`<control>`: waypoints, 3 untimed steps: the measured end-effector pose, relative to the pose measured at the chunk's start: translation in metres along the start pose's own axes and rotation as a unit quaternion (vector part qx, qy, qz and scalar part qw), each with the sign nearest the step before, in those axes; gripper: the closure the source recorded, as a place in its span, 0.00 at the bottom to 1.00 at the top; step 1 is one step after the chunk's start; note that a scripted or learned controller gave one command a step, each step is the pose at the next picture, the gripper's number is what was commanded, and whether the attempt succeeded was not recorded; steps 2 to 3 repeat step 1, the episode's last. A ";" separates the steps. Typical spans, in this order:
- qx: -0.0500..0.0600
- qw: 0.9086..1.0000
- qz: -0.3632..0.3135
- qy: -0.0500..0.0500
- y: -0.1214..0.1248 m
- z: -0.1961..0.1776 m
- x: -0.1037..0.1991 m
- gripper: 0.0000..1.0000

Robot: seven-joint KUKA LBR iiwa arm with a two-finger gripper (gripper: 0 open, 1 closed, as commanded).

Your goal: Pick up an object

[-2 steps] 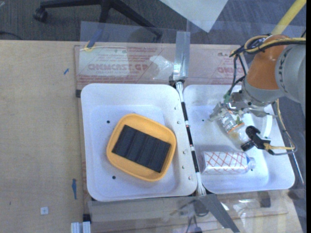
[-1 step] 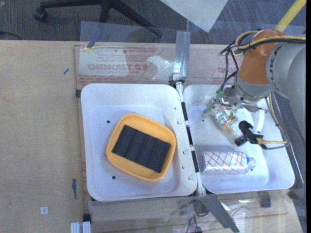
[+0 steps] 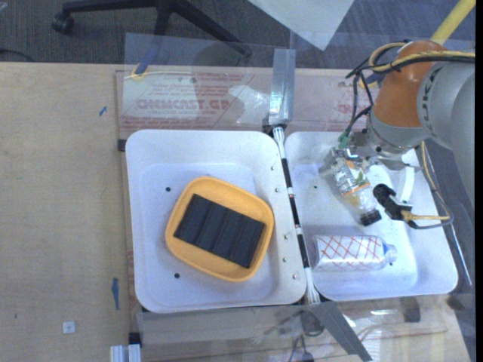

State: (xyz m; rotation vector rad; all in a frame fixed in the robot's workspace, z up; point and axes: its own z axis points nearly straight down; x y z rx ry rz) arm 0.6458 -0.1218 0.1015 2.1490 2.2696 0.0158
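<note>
Yellow tray is set mid left bin; bottle is lodged along right bin front edge; gripper grip state cannot be told.

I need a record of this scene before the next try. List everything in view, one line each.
Bins: two, white, side by side on the bench.
Dish: one, yellow-orange with a dark ribbed insert, in the left bin, near its middle.
Packet: one, white with a red crisscross pattern, lying flat in the right bin, at its near side.
Chair: one, black, on the floor beyond the bench.
Sheet: one, pale, on the floor beyond the bench.
Bench: one, light wood, under both bins.
Arm: one, grey with an orange band, reaching in from the right over the right bin.
Gripper: one, dark-tipped, low over the right bin's far half, beyond the packet.
</note>
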 end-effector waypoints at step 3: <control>0.008 0.997 -0.072 0.003 0.027 -0.083 0.066 1.00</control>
